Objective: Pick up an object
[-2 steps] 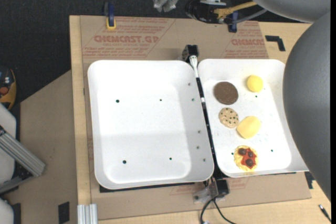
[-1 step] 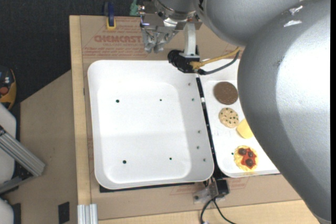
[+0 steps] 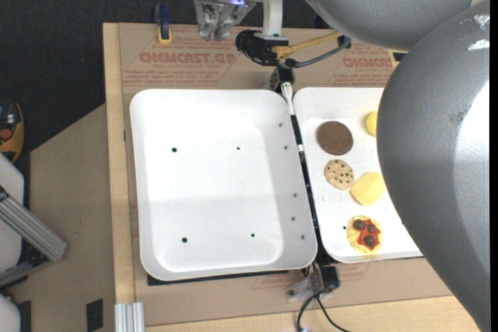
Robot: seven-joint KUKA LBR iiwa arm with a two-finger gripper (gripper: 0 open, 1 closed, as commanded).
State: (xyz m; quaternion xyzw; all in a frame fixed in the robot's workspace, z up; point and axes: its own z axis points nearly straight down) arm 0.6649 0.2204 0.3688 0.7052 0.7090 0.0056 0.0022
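Over in the right bin [image 3: 311, 101] lie a brown cookie [image 3: 335, 138], a chip cookie [image 3: 339, 173], a yellow lump [image 3: 368, 188] and a red-topped piece [image 3: 364, 235], each apart from the others. Well away, the pincer [image 3: 217, 21] hangs above the desk [image 3: 124, 167] beyond the left bin [image 3: 218, 183], holding nothing; its opening cannot be told

Lighting: bright, even overhead. Soft shadow across the lower half of the left bin [image 3: 218, 245]. Arm [image 3: 436, 89] close to camera, blurred; background dark.
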